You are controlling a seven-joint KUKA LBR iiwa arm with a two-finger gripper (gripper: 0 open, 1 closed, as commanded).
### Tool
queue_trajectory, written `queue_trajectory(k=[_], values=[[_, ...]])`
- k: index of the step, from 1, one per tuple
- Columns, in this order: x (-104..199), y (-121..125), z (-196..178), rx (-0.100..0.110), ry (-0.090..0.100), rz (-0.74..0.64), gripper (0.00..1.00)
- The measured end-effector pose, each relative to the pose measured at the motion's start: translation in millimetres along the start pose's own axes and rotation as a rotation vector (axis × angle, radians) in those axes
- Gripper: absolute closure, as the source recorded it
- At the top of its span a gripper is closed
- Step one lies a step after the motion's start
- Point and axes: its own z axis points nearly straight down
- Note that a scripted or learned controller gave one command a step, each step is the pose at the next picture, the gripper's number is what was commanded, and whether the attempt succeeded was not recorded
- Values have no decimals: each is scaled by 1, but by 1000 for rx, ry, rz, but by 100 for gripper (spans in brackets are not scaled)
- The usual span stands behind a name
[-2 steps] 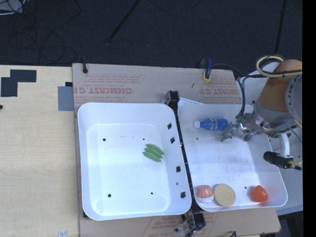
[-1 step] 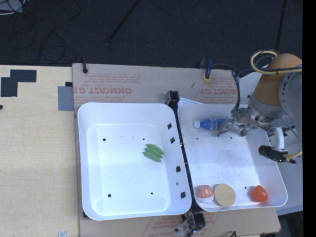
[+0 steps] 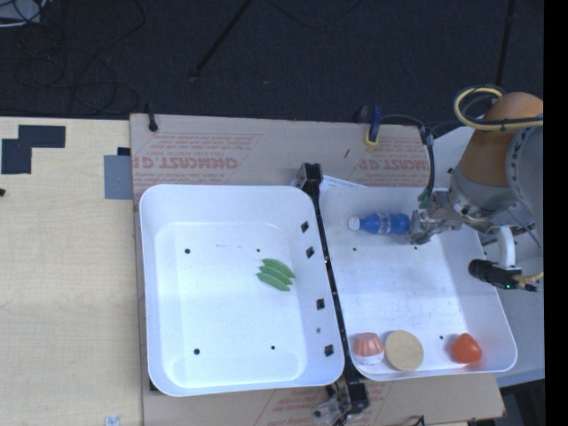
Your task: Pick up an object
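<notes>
Right bin [image 3: 479, 278] is your landmark. A plastic bottle [image 3: 380, 224] with blue label and white cap lies on its side near the bin's far wall, cap pointing toward the divider. The gripper [image 3: 424, 227] sits low at the bottle's base end, just beside it or touching; you cannot tell from this slant which, nor how the end effector is set, and nothing shows clamped in it.

Along the bin's near wall: a pink-and-white piece [image 3: 368, 348], a tan disc [image 3: 404, 351], a red-orange ball [image 3: 465, 349], all well apart from the gripper.

The bottle looks to be the target. Aim across its body, not its end; it is round and will likely roll toward the divider. Close slowly, lift straight
</notes>
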Motion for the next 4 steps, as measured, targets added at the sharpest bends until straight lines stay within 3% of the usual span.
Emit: queue_trajectory(k=[1, 2, 3, 4], values=[[29, 10, -91, -10, -2, 1, 100], [87, 6, -166, -6, 0, -1, 100], [192, -2, -184, -1, 3, -6, 100], [253, 9, -258, -8, 1, -3, 100]])
